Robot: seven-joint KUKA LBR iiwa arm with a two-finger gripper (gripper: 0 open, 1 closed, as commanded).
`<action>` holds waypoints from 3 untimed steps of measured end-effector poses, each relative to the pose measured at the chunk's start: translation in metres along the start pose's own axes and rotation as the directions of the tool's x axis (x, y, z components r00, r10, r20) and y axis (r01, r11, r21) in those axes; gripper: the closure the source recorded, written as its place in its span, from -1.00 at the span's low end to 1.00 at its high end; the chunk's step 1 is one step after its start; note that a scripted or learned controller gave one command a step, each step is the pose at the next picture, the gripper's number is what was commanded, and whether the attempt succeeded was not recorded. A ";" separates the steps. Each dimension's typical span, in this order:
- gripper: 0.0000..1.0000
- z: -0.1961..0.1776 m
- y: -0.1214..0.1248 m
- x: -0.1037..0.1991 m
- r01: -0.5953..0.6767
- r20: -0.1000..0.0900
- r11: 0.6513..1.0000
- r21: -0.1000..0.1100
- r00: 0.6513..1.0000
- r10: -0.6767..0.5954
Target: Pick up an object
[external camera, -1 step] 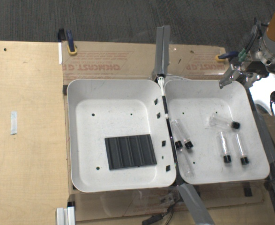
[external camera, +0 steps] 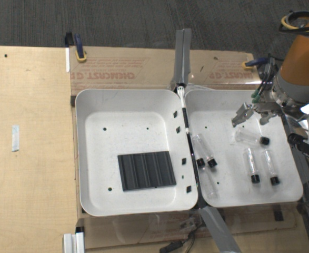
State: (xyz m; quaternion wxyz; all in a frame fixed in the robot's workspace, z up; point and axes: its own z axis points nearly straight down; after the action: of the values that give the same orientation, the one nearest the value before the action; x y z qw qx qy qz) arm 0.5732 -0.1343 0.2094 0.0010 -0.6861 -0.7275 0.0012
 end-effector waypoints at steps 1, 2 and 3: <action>-1.00 0.085 -0.068 -0.051 -0.050 -0.001 0.999 -0.001 0.999 0.050; -1.00 0.115 -0.092 -0.044 0.054 -0.015 0.998 -0.010 0.998 -0.054; 1.00 0.107 -0.094 -0.048 0.048 -0.006 0.999 -0.009 0.999 -0.048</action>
State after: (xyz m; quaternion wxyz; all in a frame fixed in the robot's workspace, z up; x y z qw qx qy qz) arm 0.4824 -0.1879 0.1022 0.0001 -0.6683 -0.7439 -0.0042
